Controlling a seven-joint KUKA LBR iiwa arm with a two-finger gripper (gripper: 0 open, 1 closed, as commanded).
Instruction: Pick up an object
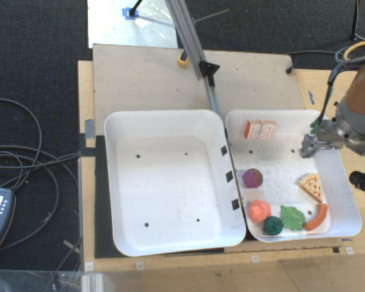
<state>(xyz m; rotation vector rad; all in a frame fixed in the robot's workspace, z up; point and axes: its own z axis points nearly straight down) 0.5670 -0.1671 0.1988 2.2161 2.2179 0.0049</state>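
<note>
At the near edge of the right bin [351, 224] lie a dark green ball [272, 225], a green leafy piece [293, 217], a red sausage [316, 216] and an orange-pink ball [259, 210], close together, with a wedge of pizza [311, 187] just behind them and a purple ball [252, 177] near the wall shared with the left bin [115, 181]. Farther back, the gripper [309, 146] hangs over the right side of the right bin with nothing visibly in it, and how far it is open cannot be told. A pale block with orange ends [260, 129] lies by the far wall, and beyond it stretches the table [146, 78].
</note>
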